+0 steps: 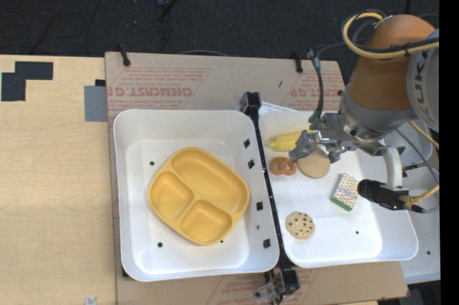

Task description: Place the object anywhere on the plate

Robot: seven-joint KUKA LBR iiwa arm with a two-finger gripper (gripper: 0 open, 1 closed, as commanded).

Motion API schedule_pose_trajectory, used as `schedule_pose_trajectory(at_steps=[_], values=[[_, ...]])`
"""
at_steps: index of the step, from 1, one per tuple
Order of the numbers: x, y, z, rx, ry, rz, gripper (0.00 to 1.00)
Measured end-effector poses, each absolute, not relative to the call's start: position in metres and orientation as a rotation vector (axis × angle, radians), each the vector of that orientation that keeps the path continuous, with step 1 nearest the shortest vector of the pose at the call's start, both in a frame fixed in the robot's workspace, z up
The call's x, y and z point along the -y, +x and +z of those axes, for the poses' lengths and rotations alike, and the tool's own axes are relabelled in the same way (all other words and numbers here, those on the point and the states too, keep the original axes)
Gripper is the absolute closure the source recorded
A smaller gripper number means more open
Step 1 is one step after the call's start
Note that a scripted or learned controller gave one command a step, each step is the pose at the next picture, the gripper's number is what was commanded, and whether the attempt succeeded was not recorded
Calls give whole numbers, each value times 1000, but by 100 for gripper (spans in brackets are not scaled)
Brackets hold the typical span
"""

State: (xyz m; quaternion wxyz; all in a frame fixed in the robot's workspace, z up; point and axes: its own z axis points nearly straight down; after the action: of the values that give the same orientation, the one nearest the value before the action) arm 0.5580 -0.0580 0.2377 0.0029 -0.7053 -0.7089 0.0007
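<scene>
Dark floor with cables behind; tan bench [50, 189] up front with two white bins side by side on cardboard. Left bin [136, 131] holds the yellow plate [199, 194], three compartments, nothing on it. Right bin [387, 242] holds the loose items: banana [285, 141] near the top left, pretzel [282, 166] just below it, tan disc [313, 166] just right of the pretzel, cookie [300, 225] lower down, sponge [345, 192] to the right.

Arm comes in from the right, orange band high, gripper [310, 143] low over the right bin's upper left. It sits between the banana and the disc, tips close to both, touching or not unclear. Fingers look spread, nothing visibly between them, so no grasp yet.

Step in hand, judged: picking, reach-down phase, before closing. Which object is the target isn't certain; banana or disc look likeliest given the gripper's spot. Task is barely begun, since the plate is bare.

Next move calls for settling the fingers around one item, closing, lifting clear of the divider between the bins, then carrying left over the plate and releasing. Risk: crowded items, so the fingers could nudge the pretzel or clip two things at once.
</scene>
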Motion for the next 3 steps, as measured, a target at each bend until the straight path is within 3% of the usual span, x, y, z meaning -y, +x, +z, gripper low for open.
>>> schedule_pose_trajectory(at_steps=[3], values=[[-101,503,212,2223,-2212,7,100]])
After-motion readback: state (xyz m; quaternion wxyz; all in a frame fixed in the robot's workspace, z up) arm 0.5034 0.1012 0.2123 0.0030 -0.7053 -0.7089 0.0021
